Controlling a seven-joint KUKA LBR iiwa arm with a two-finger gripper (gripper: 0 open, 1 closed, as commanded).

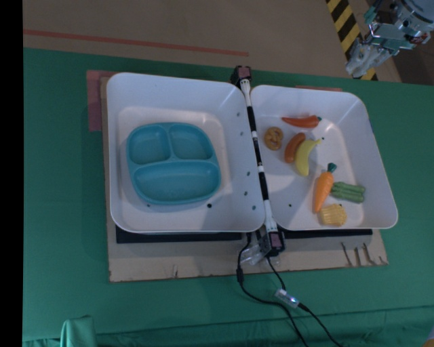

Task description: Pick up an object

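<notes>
The right bin (369,142) holds several toy foods. A red chili (302,122) lies near its far side, with a brown biscuit (274,138) to its left. An orange sausage (294,147) and a yellow banana (306,156) lie side by side in the middle. Nearer the front are a carrot (323,190), a green bean bundle (348,192) and a yellow corn piece (332,215). My gripper (361,59) hangs high at the top right, beyond the right bin's far corner and well away from all the food. Nothing is visible in it.
The left bin (135,95) holds a blue three-compartment plate (173,165). A black-and-white divider bar (256,156) runs between the bins. Cables (285,298) trail over the green cloth in front. Yellow-black hazard tape (342,20) marks the floor at the back right.
</notes>
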